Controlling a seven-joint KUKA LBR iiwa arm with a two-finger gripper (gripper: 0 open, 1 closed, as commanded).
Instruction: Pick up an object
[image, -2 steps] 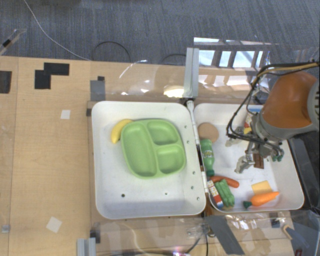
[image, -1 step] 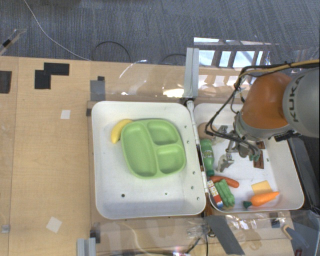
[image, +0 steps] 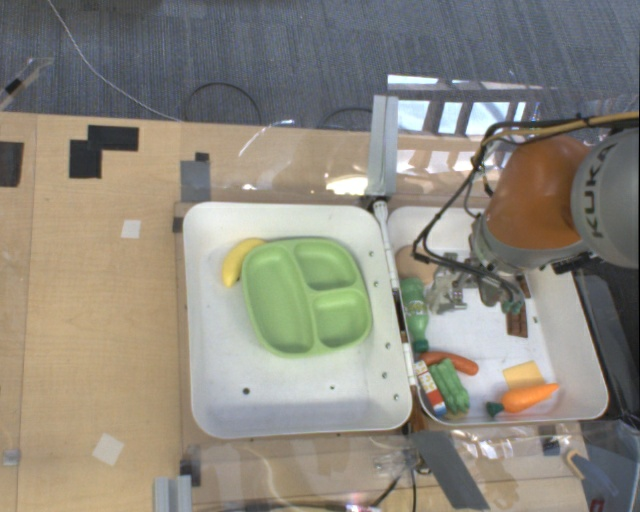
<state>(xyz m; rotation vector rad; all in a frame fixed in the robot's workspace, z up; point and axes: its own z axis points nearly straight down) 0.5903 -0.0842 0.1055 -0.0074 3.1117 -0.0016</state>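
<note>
Over the right bin (image: 580, 395), the grey-and-orange arm hangs its gripper (image: 455, 293) above the white floor; whether its fingers are apart or together cannot be told. Toward 6 o'clock from it lie an orange carrot (image: 527, 398), a yellow block (image: 522, 375) and a green vegetable (image: 449, 386). In the left bin (image: 205, 330), a banana (image: 236, 261) touches the green divided plate (image: 305, 295) at its 10 o'clock edge.

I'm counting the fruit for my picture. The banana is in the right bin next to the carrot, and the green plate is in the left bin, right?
Not quite. The camera view shows the banana in the left bin, tucked against the green plate. The carrot lies in the right bin.
</note>
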